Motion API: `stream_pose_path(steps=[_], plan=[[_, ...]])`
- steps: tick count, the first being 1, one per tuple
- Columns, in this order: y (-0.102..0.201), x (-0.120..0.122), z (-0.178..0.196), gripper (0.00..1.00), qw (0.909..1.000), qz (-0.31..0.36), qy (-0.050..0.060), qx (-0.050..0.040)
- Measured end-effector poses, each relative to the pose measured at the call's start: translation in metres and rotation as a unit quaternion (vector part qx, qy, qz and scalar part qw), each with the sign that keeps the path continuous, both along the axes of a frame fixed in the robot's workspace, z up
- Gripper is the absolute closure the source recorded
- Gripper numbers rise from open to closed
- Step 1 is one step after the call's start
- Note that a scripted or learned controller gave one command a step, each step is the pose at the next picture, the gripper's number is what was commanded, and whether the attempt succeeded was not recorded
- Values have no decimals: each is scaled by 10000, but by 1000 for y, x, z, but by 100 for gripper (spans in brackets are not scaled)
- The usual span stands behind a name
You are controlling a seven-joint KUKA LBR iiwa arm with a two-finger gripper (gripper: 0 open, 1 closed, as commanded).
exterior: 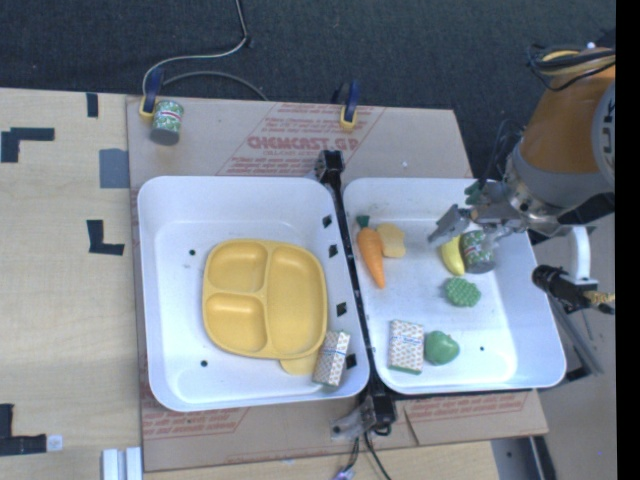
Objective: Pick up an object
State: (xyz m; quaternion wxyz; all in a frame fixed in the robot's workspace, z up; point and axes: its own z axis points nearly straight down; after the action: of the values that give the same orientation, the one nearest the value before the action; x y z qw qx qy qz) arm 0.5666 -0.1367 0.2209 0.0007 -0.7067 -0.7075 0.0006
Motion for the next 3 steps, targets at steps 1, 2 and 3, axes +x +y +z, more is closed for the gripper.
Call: stream_pose_path(steps=[1, 2, 3], plan=[[-33, -37, -122, 0, 10000, -6, -63, -26], [-70, -5, -129, 0, 10000, 4, -76, -19], [-58, 63, -129, 0, 10000, 12, -88, -29]])
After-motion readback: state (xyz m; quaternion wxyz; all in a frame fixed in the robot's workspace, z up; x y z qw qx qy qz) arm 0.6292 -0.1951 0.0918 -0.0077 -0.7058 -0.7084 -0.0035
